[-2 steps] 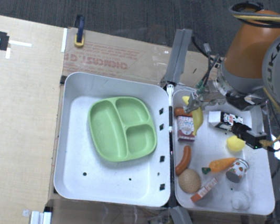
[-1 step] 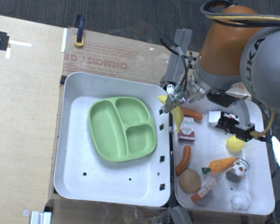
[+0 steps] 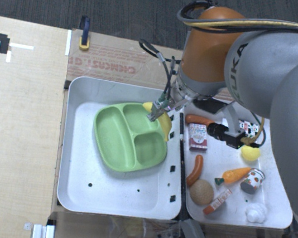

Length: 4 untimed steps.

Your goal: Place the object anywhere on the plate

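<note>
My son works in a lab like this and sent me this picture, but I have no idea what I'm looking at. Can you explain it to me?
It is one photo from a fixed camera above a bench, looking down at a slant. The big grey and orange thing is a robot arm, reaching in from the right. At its tip is a small two-finger gripper, its "hand".

On the bench sit two shallow white bins. The left bin holds a green plate with three compartments. The right bin holds toy food: a carrot, a sausage, a lemon, a round brown piece and a small carton.

The gripper hangs over the plate's far right edge. A yellow object lies right beneath it, perhaps a toy banana; I cannot tell whether it is actually gripped.
</note>
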Each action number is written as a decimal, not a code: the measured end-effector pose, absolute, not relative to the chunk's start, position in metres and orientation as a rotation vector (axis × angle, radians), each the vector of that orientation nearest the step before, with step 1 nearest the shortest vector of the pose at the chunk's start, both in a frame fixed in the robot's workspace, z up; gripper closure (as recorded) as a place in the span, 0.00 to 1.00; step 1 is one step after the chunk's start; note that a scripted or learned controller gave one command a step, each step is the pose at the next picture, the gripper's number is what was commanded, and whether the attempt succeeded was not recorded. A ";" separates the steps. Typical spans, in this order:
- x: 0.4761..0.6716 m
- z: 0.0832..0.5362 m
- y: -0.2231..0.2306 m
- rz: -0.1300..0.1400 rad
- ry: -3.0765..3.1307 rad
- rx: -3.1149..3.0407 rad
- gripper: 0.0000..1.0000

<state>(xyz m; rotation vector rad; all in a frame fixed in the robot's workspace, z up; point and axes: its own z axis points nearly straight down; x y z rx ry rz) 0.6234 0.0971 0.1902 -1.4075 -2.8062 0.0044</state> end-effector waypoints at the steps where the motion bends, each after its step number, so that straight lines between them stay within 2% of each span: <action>1: 0.642 0.164 0.137 0.003 -2.887 -1.238 1.00; 2: 0.652 0.121 0.165 -0.004 -2.830 -1.370 1.00; 3: 0.651 0.120 0.164 0.001 -2.828 -1.370 0.00; 4: 0.657 0.191 0.187 0.001 -2.897 -1.221 0.00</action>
